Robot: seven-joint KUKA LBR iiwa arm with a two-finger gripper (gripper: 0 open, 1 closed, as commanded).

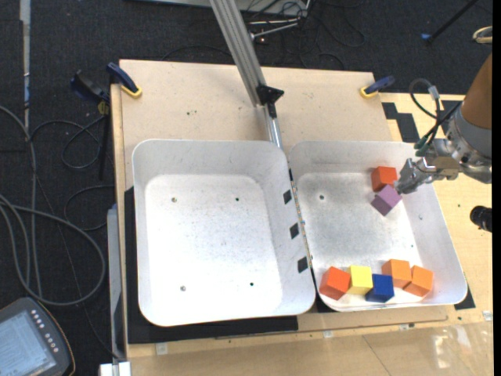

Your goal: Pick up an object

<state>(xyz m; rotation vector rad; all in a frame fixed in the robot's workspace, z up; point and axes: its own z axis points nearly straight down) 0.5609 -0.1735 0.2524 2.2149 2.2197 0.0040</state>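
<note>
My gripper (409,181) reaches in from the right over the right bin (438,225), near its far right side. A purple block (385,202) sits tilted just below and left of the gripper's tip, touching it or very nearly. An orange-red block (383,177) lies right beside the tip on its left. Along the bin's front wall lies a row of blocks: orange-red (335,282), yellow (361,277), blue (381,288) and two orange ones (398,271) (421,280).
The left bin (149,210) stands beside the right one, with a raised divider edge (296,225) between them. A slanted metal pole (239,41) rises from the bench behind the bins. Clamps hold the board's far corners.
</note>
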